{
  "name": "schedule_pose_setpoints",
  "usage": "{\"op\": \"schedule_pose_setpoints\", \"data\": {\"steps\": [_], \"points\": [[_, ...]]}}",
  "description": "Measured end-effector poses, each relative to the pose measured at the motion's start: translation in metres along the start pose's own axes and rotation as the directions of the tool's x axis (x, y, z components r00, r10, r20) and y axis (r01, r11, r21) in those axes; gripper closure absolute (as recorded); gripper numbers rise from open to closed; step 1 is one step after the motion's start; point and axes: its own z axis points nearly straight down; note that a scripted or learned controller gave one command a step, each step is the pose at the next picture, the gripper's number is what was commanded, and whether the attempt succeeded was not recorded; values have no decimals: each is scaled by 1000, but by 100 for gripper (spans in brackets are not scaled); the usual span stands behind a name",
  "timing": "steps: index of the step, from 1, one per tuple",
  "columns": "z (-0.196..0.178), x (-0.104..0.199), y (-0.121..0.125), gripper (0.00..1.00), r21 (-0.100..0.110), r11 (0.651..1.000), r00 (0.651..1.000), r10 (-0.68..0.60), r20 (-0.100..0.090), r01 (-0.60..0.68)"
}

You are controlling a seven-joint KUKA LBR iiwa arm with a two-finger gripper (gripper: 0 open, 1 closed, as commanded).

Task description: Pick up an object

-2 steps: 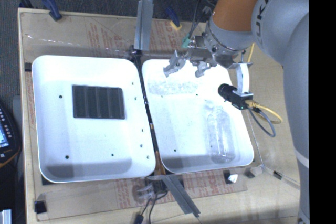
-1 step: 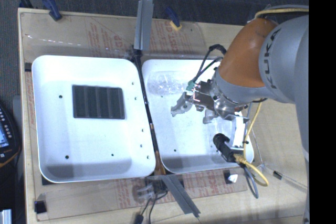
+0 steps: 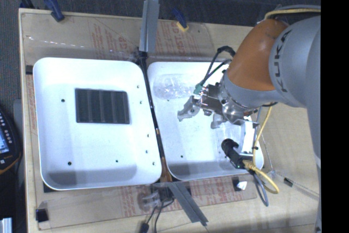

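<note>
The left bin point(image 3: 90, 123) lies on the bench point(image 3: 32, 30) with a dark ribbed rectangular panel point(image 3: 102, 106) in its floor, the panel's long side running across the view. Two blue clamps point(image 3: 53, 7) grip the bench's far edge beyond this bin, and a third blue clamp point(image 3: 179, 18) sits further right along the same edge.

A grey metal bar point(image 3: 148, 24) stands at the far end of the seam between the bins, and another grey bar point(image 3: 188, 202) angles away from the seam's near end.

Just right of the seam is the right bin point(image 3: 191, 163). In its far-left corner lies a crumpled piece of clear plastic point(image 3: 172, 86), faint against the white floor. Its outline is too blurred to give a sure long axis; it looks slightly wider across the view than deep, and no pointing end can be made out.

Right of the plastic, and a little nearer the camera, is the gripper point(image 3: 188, 111), its metal fingers reaching leftward over the bin floor. They stand close beside the plastic's near-right edge, but nothing shows between them, and whether they are spread or closed cannot be told from this angle.

Further right, the grey arm point(image 3: 297, 68) with its orange band covers the bin's right side. A black cylindrical part point(image 3: 232, 153) and a yellow cable point(image 3: 267, 180) hang below the wrist by the bin's near-right corner.
</note>
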Motion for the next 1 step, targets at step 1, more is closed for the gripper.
{"op": "schedule_pose_setpoints", "data": {"steps": [1], "points": [[-78,-68,29,0,-6,999,999,44,-1,-44]]}}
